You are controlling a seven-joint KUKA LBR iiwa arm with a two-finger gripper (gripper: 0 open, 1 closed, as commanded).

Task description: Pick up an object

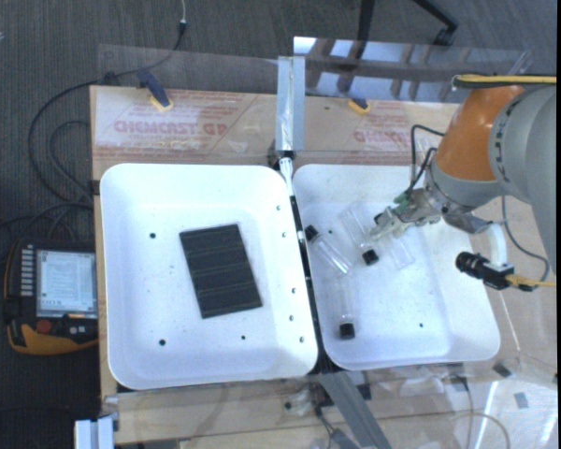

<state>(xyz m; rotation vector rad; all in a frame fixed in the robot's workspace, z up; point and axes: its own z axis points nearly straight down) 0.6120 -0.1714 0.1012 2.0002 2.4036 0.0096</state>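
Note:
My gripper [381,233] reaches in from the right and hangs low over the upper middle of the right bin [467,340]. A small black piece [368,256] lies right at its tip; whether it is held cannot be made out. Clear plastic pieces [353,220] lie around the tip, and a clear tube [332,252] rests just to its left. A small black cube [346,328] sits nearer the front of that bin. In the left bin [131,344] a black ridged rectangular pad [221,269] lies flat near the middle.
Another small black bit [310,234] sits at the right bin's left wall, by the divider between the bins. A teach pendant [51,293] lies on the floor left of the bench. The grey arm with its orange band [477,143] overhangs the right bin's upper right corner.

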